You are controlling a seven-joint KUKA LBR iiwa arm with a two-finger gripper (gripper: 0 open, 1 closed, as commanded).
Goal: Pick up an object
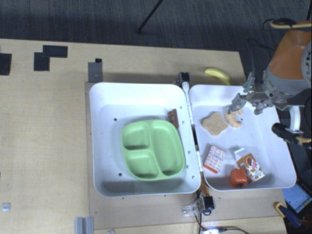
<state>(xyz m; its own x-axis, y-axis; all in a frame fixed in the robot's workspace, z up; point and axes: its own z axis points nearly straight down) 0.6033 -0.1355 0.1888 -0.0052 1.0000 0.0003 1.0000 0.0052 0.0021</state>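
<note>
Tool [237, 106] sits over the right bin [273, 145], above a small pale pastry-like piece [234, 120]; can't tell its grip state. Toast slice [214, 124], tan and rounded, lies just left of that piece. Green divided plate [152, 148] fills the left bin [105, 130].

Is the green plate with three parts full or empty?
Empty. The green plate lies flat in the left bin, and all three compartments show bare green.

The gripper [239, 103] hangs over the right bin [273, 145], just above a croissant [234, 119], with the toast [214, 123] to its lower left. Farther below lie a packet [214, 159], carton [250, 166] and tomato [238, 178]. The tray [152, 149] sits in the left bin [107, 145], well left of it.
</note>
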